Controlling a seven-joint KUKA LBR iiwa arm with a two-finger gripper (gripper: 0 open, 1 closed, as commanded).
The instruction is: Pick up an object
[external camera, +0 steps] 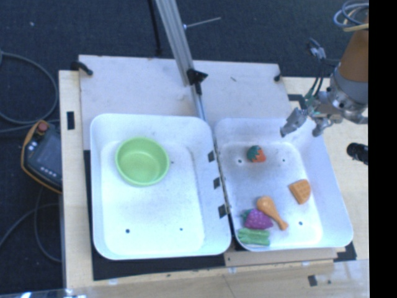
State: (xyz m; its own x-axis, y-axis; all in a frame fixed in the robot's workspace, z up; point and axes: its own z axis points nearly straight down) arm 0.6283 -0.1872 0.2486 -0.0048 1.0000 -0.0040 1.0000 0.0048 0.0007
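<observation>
The right bin holds several small toys: a red and green strawberry-like piece, an orange wedge, an orange drumstick shape, a purple grape bunch and a green piece at the front rim. My gripper hangs over the bin's far right corner, above and to the right of the strawberry piece. Its two fingers are spread open and nothing is between them.
A light green bowl sits in the left bin. A slanted metal post rises behind the divide between the bins. A teach pendant and cables lie on the floor at the left.
</observation>
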